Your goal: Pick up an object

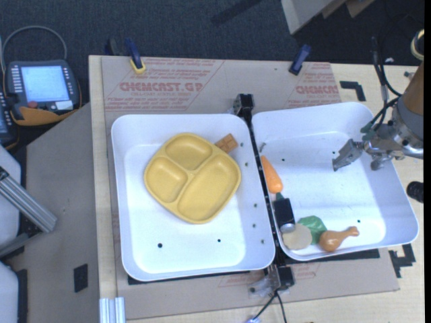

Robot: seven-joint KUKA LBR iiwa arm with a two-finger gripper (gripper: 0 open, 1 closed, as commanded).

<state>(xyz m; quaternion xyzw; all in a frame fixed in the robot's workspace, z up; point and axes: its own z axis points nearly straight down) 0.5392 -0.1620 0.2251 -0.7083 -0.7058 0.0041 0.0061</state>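
Step in hand, approach: my jaws (358, 155) hang spread and holding nothing over the right bin (404, 200), well apart from the carrot (271, 175) and drumstick (339, 237) along its near-left side; next, I judge, shift over one, descend, pinch.

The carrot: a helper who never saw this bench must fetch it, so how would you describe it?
Look in the right white bin, along its left wall beside the divider. The carrot lies there, above a black block. It is the one slim, bright orange piece; the drumstick nearby is browner with a knobbed end.
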